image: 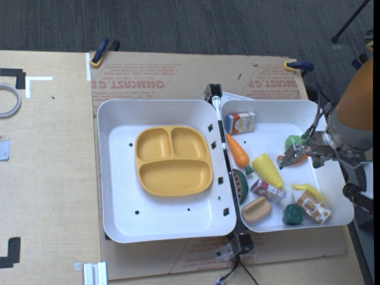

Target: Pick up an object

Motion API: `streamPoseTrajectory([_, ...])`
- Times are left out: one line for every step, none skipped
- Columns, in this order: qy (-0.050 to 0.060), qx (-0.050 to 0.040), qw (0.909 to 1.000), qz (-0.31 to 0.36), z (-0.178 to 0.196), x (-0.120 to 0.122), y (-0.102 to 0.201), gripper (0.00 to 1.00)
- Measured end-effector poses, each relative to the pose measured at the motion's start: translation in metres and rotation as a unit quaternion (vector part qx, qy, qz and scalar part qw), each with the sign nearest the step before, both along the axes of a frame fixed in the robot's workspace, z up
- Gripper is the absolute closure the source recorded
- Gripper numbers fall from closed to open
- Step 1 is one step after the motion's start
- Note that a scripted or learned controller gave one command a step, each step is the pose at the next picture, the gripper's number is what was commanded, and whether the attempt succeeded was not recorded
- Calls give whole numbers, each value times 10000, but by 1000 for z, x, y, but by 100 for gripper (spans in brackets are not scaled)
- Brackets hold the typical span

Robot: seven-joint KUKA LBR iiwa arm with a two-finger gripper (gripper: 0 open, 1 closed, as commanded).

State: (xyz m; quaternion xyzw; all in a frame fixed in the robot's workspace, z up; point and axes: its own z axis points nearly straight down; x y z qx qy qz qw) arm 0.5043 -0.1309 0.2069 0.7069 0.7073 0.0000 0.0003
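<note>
We see a robot lab: bench point(47, 177) with clamped cardboard point(178, 79), white bins point(113, 177), toy food.

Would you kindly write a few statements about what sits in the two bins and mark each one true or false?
1. The yellow divided plate lies in the left bin. True.
2. The carrot lies in the left bin, on the plate. False: it lies in the right bin, near the wall between the bins.
3. The pincer is above the right bin. True.
4. The small juice carton stands at the right bin's near edge. False: it lies at the far end, close to the far left corner.
5. The yellow bottle lies between the carrot and the pincer. True.
</note>
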Motion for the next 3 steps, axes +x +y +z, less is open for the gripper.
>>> streamPoseTrajectory([-3,3,9976,-693,-99,-18,15,0])
streamPoseTrajectory([-3,1,9996,-297,-115,39,26,0])
streamPoseTrajectory([3,-2,9986,-536,-115,91,39,0])
